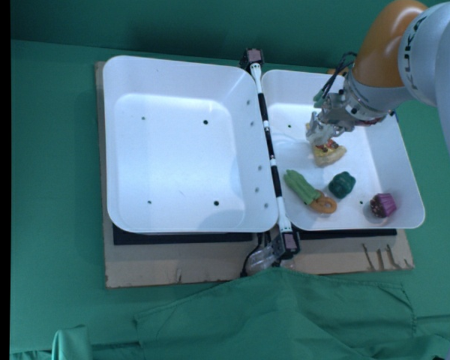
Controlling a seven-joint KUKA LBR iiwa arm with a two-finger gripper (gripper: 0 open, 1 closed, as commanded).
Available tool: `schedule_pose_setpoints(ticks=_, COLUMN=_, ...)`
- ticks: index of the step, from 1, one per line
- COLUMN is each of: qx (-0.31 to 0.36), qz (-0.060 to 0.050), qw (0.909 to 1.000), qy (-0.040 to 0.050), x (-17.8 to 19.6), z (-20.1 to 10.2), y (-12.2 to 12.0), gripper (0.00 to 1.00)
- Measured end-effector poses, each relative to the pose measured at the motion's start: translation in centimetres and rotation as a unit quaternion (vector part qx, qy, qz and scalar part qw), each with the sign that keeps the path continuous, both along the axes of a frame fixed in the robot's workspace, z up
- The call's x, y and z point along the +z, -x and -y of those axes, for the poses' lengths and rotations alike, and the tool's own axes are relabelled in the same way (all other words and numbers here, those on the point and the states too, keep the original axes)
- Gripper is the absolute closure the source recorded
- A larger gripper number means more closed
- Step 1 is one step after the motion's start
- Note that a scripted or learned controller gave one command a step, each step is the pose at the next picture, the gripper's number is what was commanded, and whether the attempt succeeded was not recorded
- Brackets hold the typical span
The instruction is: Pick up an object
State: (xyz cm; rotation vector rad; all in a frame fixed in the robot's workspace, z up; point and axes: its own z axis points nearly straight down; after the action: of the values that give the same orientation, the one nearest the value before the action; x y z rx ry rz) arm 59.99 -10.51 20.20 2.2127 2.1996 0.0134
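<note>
Reaching in from the right, the end effector (320, 132) hangs low inside the right bin (405, 193), just above the yellow pizza-slice toy (328, 154) that lies near the bin's middle. Whether its tips are spread or pressed together cannot be told from this angle, and nothing is seen between them. The grey arm (435, 36) with its orange band (386, 32) crosses the bin's upper right corner.

Four small toys rest on the floor of the right bin. The pizza-slice toy, pale yellow with red and dark spots, sits directly under the end effector; it may be touching the tips, but the view does not settle that. Below it and to the left lies a green asparagus-like piece (301, 185), slanted, with its lower end touching an orange ring-shaped piece (324, 205). Just to the right of those sits a dark green pepper-like toy (342, 184), apart from the others. Near the bin's lower right corner rests a purple toy (383, 204), well apart from the pepper.

The left bin (116, 133) is larger in view, and its white floor shows a few small dark dots. A black-and-white striped bar (268, 145) runs between the two bins. Both bins stand on a brown board (165, 272) over the green-covered tabletop (52, 163), and a fold of green cloth (285, 317) lies along the near edge.
</note>
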Motion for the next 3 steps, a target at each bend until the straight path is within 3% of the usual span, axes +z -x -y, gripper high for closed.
schedule_pose_setpoints(ticks=1, qx=0.0, qz=-0.001, qw=1.0, qy=-0.0004, x=-0.1, z=0.0, y=0.0, gripper=0.0)
schedule_pose_setpoints(ticks=2, qx=0.0, qz=-0.001, qw=1.0, qy=-0.0028, x=-1.7, z=3.1, y=5.6, gripper=0.0)
schedule_pose_setpoints(ticks=3, qx=0.003, qz=-0.003, qw=1.0, qy=-0.0047, x=-1.8, z=3.8, y=5.1, gripper=0.0)
